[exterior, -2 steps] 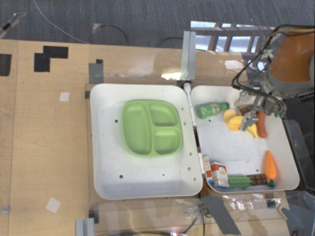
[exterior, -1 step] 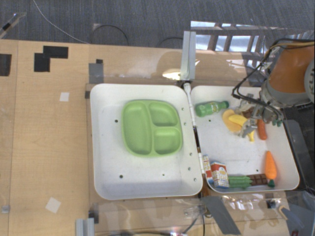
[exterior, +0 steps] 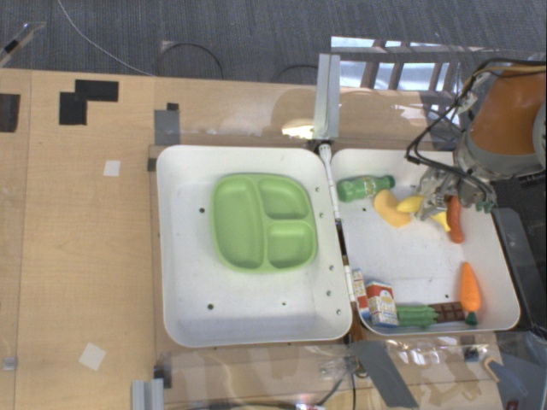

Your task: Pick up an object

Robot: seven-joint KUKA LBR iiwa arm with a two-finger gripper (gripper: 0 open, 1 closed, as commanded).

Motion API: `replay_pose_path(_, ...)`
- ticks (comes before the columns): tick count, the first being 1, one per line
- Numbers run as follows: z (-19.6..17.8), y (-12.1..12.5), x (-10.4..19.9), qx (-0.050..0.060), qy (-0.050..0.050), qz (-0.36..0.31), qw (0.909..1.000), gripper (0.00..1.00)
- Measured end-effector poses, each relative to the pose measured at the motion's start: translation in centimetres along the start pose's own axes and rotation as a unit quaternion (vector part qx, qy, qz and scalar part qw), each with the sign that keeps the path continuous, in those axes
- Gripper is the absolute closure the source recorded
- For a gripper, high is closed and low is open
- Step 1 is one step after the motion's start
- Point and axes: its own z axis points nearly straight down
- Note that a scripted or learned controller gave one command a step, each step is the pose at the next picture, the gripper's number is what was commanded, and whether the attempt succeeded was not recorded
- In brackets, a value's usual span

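Observation:
My gripper (exterior: 434,203) hangs low over the upper part of the right bin (exterior: 487,259), reaching in from the right. Directly beneath and beside it lie a yellow banana-like piece (exterior: 409,203) and a rounder yellow piece (exterior: 391,211). A red sausage (exterior: 455,218) lies just right of the gripper. A green bottle (exterior: 362,186) lies on its side to the left of the yellow pieces. Part of the yellow item is hidden under the gripper, and I cannot tell whether it touches anything.
An orange carrot (exterior: 469,286) lies at the right bin's lower right. A small carton (exterior: 379,303), a green item (exterior: 415,315) and a dark bar (exterior: 450,314) line its front wall. The left bin (exterior: 184,229) holds a green divided plate (exterior: 263,221).

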Motion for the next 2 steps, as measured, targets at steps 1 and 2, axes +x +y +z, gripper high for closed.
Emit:
replay_pose_path(1, -11.73, 5.80, -0.27, -0.001, 0.002, -0.056, 0.9984, 1.00)
replay_pose_path(2, -11.04, 5.54, 0.03, -0.002, 0.008, -0.054, 0.9985, 0.00)
